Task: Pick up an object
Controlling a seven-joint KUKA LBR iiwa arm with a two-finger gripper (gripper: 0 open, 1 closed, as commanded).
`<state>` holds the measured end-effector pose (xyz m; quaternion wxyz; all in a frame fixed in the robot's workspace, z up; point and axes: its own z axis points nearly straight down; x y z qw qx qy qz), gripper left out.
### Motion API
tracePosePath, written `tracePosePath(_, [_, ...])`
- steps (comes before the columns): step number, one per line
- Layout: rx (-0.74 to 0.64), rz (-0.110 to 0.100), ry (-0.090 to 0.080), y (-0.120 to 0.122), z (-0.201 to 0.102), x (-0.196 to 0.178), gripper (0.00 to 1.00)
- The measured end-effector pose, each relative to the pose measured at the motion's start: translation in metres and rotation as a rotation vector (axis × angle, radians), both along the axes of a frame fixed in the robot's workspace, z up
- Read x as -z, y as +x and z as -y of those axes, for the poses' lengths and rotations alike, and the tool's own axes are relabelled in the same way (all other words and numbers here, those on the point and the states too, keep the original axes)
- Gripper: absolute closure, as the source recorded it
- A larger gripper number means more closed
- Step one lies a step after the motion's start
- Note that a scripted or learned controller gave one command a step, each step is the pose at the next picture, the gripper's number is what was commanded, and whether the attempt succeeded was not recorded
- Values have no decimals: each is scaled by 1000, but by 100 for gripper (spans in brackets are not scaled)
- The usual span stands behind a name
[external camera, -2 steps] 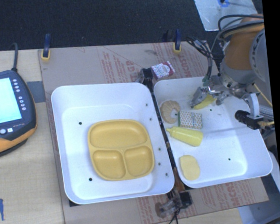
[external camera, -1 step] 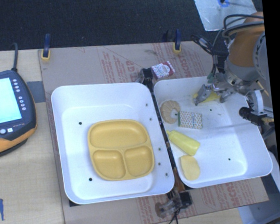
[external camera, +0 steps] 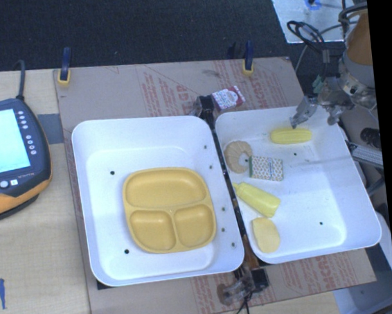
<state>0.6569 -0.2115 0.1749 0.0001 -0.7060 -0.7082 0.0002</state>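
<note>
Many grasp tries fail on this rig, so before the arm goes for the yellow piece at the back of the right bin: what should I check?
1. Target in view: yellow corn-like piece lies unobstructed: ok.
2. Gripper near it, just above-right: ok.
3. Piece between fingers: not ok.
4. Clearance from neighbours: round cookie-like piece and small packet lie apart: ok.
5. Near right bin back wall: cannot tell.

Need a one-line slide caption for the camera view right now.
Robot hand poised at the right bin's far edge beside a yellow corn cob; yellow divided plate in the left bin.
</note>
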Motion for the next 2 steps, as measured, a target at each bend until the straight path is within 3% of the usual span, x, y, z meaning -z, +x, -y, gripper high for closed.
tracePosePath(1, [-1, -5, 0, -84, -66, 83, 0])
tracePosePath(2, [0, -10, 5, -21, -49, 83, 0])
